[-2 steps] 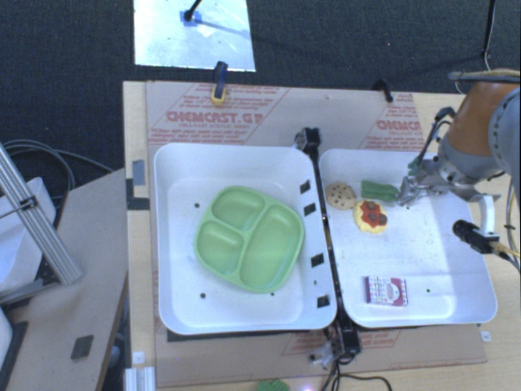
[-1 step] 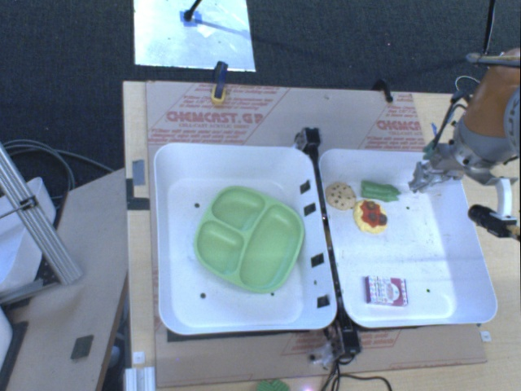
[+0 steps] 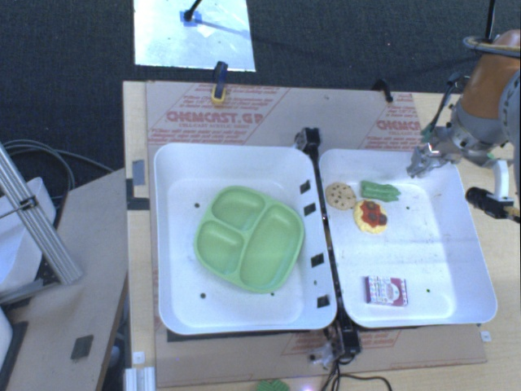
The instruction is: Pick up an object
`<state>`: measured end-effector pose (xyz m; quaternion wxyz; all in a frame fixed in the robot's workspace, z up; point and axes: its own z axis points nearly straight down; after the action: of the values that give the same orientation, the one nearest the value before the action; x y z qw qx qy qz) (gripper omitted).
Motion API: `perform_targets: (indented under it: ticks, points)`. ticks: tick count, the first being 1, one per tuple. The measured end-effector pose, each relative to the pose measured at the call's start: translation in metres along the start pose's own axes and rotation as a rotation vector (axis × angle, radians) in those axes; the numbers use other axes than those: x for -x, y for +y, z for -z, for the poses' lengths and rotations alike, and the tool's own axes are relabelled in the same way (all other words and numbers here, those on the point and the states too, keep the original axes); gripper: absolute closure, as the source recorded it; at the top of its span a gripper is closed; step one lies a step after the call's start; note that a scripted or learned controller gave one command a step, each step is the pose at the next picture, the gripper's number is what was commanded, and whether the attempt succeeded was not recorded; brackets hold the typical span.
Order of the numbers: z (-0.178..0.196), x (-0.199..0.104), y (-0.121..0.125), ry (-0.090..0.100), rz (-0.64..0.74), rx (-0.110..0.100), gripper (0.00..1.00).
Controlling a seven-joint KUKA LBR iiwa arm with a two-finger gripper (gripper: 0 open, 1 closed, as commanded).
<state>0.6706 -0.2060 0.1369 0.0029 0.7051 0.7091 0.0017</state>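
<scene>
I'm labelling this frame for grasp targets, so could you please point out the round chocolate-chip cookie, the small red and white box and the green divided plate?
Round chocolate-chip cookie point(image 3: 340, 195): camera view, its centre.
Small red and white box point(image 3: 385, 290): camera view, middle of its top face.
Green divided plate point(image 3: 269, 247): camera view, floor of its largest compartment.

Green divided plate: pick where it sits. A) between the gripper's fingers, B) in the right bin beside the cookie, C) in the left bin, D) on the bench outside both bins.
C: the green divided plate lies flat inside the left bin, across the divider from the cookie.
</scene>
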Motion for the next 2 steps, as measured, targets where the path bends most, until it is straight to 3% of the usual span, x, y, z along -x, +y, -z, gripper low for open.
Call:
perform_targets:
  ticks: [1, 2]
  points:
    - [-0.055, -0.035, -0.036, 0.003, 0.000, -0.009, 1.00]
    - [-0.011, -0.005, -0.032, -0.001, -0.005, -0.001, 1.00]
